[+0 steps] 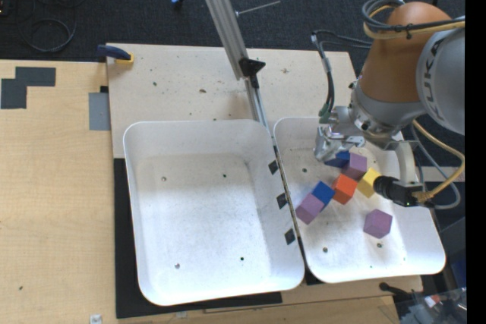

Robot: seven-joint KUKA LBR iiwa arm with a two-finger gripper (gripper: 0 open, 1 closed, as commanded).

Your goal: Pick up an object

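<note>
Nearest the lens, high on the right: the arm point(402, 72), grey with an orange band. Reached in over the right bin point(414, 258) and hung the gripper point(332, 148) low above that bin's upper middle. Could not tell whether the gripper stood wide or narrow, nor whether it held anything.

Beneath all, the table point(175, 87), pale and speckled. On it, the left bin point(197, 216), with broad bare floor. Beside it, touching along a shared edge, the right bin, which held every block. Slanted up from between the bins, a metal pole point(224, 11).

Then the blocks, clustered just below the gripper. Closest, a dark blue cube point(340, 159), touching or nearly touching the gripper's lower side, towards the bin's front; judged the likeliest target. Pressed against it on the right, a purple cube point(357, 164). Further down, a yellow cube point(370, 183), an orange cube point(345, 188), a blue cube point(323, 193) and a lilac cube point(309, 208), strung in a loose diagonal towards the dividing edge. Well apart, nearer the front, a lone purple cube point(377, 224).

Judged the coming move a short drop, slightly forward. Little room there: neighbours crowded the dark blue cube on its right and front. More open floor around the lone purple cube, clear of the walls.
</note>
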